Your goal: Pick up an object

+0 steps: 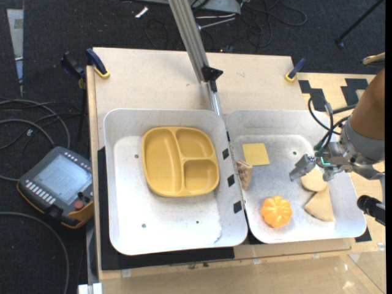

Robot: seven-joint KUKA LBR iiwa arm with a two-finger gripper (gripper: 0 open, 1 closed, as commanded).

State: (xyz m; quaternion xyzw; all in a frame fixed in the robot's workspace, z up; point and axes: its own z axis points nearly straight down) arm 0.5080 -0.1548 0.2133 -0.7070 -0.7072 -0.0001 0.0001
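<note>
Approach step: my gripper [313, 167], fingers spread w/ nothing between, hangs over the right bin [278, 144] just above a tan wedge [316, 183]; next I drop & pinch it.

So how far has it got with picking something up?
Nothing looks lifted yet. The hand sits low in the right bin, just over a pale wedge-shaped piece. The orange pumpkin-like toy, yellow square and second wedge lie on the bin floor. Closing on something and raising it remains.
</note>
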